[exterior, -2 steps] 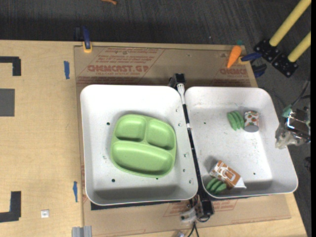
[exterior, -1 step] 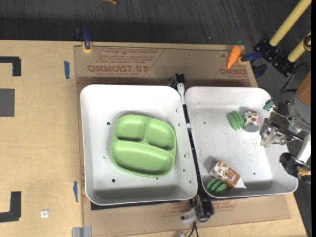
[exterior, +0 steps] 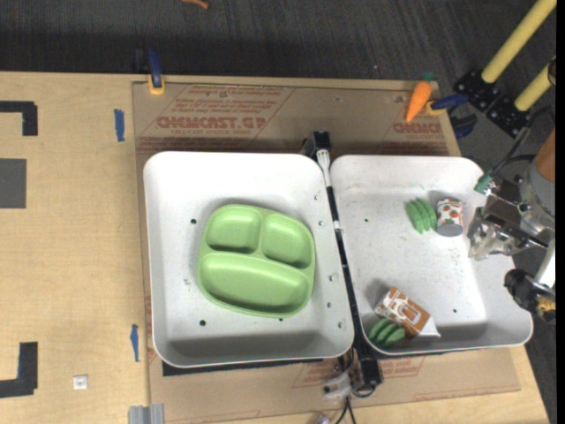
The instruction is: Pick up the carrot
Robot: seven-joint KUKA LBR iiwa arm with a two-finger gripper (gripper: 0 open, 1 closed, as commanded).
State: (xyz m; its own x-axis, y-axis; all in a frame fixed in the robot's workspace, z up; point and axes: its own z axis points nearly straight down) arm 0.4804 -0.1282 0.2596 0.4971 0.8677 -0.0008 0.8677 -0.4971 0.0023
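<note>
The small orange carrot with a green top [exterior: 418,101] lies ungrasped on the desk [exterior: 79,263] at one o'clock beyond the right white bin [exterior: 494,321]; the gripper [exterior: 488,237] hovers at three o'clock, nothing visibly held.

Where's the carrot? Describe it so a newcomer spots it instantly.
Start at the right bin and look past its far rim to the brown board. The carrot lies there near the board's far right corner, outside both bins. It is small and orange with a green top, unlike the green items inside the bin.
</note>
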